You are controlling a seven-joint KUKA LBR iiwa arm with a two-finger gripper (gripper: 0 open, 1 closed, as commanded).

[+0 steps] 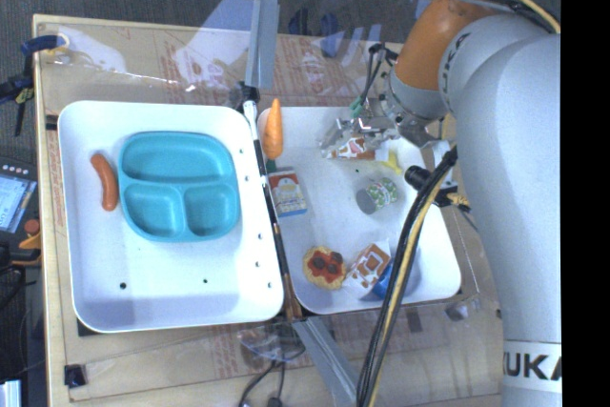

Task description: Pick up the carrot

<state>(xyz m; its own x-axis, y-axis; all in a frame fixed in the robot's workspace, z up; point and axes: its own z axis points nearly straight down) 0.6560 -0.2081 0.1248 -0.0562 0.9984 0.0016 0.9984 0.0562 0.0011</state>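
A: Where is the carrot [273, 130] lying?

B: It is lying in the right bin [315, 300], at the far left corner, leaning against the divider [267, 205] between the two bins, its narrow end pointing away from the camera; nothing is touching it from above.

A: And where is the gripper [360, 131] sitting?

B: It is hanging over the far middle of the same bin, well right of the carrot, just above a crumpled silvery wrapper [345, 146]; whether it is open, closed or gripping cannot be told from here; the arm [477, 110] is reaching in from the right, its orange band [431, 33] showing above the wrist.

A: What else is lying in the right bin?

B: A small box [287, 193] is lying near the divider below the carrot; a grey-green ball [378, 195] is resting near the middle; a pizza toy [325, 267] and a waffle-like piece [370, 264] are sitting side by side at the near edge.

A: And the left bin [162, 300]?

B: A blue tray [181, 183] is occupying its far half; a sausage [105, 180] is lying just left of the tray.
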